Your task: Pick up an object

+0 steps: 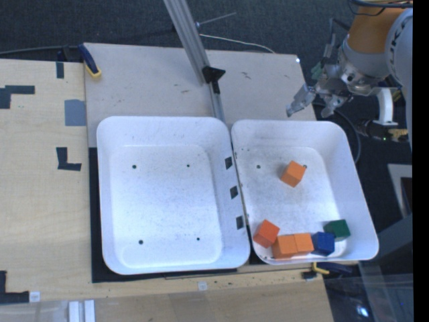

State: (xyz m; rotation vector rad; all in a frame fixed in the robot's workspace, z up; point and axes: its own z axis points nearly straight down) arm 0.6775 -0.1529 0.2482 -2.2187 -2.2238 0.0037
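The right bin (pixel 348 159) holds several small blocks. One orange block (pixel 293 173) lies alone near the bin's middle. Along the near edge sit a red-orange block (pixel 266 233), a longer orange block (pixel 293 244), a blue block (pixel 323 243) and a green block (pixel 337 229), packed close together. My gripper (pixel 313 104) hangs above the bin's far rim at the upper right, open, with nothing between its fingers. It is well above and behind the lone orange block.
The left bin (pixel 110 180) stands beside the right one, sharing a middle wall. A slanted metal rail (pixel 191 39) runs from the top down to the bins' junction. A blue-and-yellow clamp (pixel 90 60) lies at the bench's far left.
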